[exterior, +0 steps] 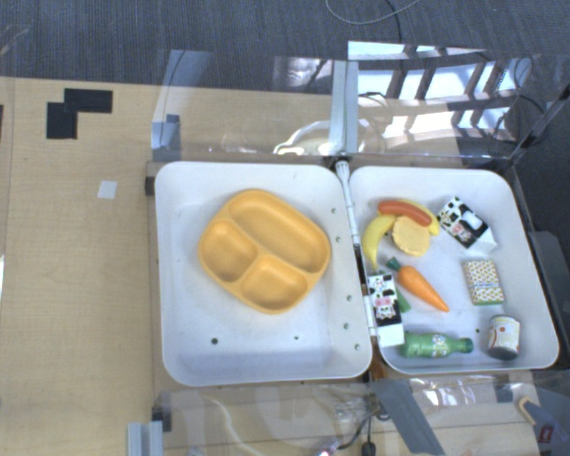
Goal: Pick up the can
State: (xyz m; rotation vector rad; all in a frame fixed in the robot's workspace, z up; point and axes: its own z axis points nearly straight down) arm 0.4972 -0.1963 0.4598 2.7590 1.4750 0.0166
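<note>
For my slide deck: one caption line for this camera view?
Small grey can in right white bin's near corner beside green bottle; yellow divided plate in left bin.

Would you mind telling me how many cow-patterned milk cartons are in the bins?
2, both in the right bin: one milk carton near its far right, another against its left wall. None looks hidden.

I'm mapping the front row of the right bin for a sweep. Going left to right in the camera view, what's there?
Cow-print carton → green bottle → can.
</note>
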